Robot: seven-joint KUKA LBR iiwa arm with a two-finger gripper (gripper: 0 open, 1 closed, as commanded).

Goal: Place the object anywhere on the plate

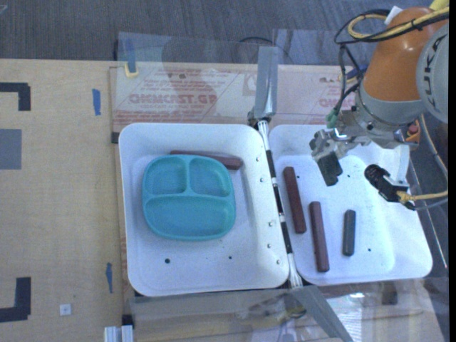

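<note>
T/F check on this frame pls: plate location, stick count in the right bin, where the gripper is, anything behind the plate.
1. The teal divided plastic plate lies in the left white bin. True.
2. The right white bin holds five sticks. False: three, two long brown sticks and a short dark grey stick.
3. The gripper is above the right bin. True.
4. A brown stick lies on the plate. False: it lies in the bin along the plate's far edge.
5. The plate is round. False: it is a rounded rectangle with three compartments.

Teal plate [189, 198], white bins [142, 262], brown sticks [293, 199], one stick [348, 232] seemingly dark grey.
</note>
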